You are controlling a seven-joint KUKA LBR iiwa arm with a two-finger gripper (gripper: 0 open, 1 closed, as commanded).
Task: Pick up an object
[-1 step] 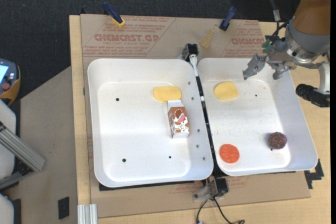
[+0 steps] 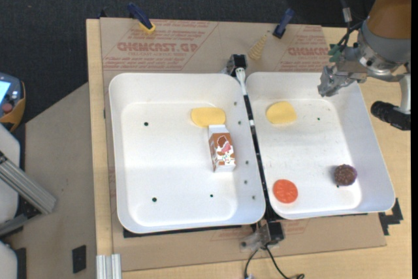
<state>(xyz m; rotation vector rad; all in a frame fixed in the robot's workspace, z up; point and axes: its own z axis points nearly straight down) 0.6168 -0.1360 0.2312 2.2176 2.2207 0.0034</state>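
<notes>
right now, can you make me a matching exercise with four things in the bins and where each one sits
Things:
1. carton
2. orange disc
3. dark ball
4. gripper

Places:
A. right bin, front, near the divider
B. over the right bin's far right corner
C. left bin, just in front of a yellow piece
D. right bin, near its right wall

Pairs: 1-C, 2-A, 3-D, 4-B

Right bin (image 2: 372,160) middle open; yellow piece (image 2: 281,113), orange disc (image 2: 285,191), dark ball (image 2: 345,174) well apart. Left bin (image 2: 124,140): carton (image 2: 222,151) touches yellow piece (image 2: 208,116).
</notes>
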